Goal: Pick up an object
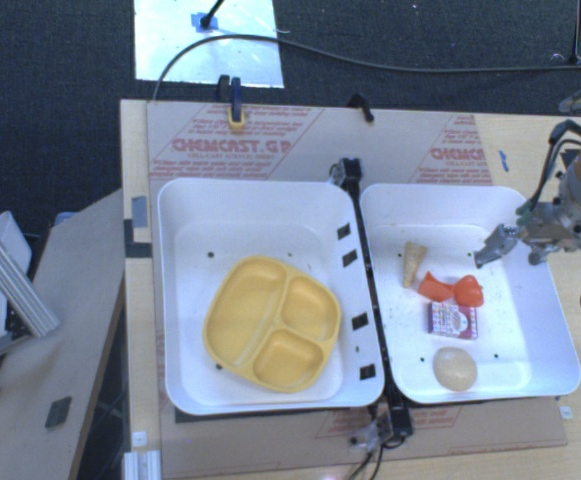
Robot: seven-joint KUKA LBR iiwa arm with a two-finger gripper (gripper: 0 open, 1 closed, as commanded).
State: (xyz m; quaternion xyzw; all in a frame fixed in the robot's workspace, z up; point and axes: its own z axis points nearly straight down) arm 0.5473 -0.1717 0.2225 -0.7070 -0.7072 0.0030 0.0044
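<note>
A wooden counter (530, 146) is seen carrying two shallow white plastic bins. In the left bin (260, 208) a yellow three-compartment plastic tray (272, 322) is laid. In the right bin (540, 328) a pale round ball (455, 369), a small pink printed packet (453, 319), two orange-red pieces (451, 289) and a cream cone-shaped piece (413, 263) are gathered near the middle. The metal two-finger claw (518, 242) is held spread wide, with nothing between its fingers, over the bin's upper right part, apart from those things.
</note>
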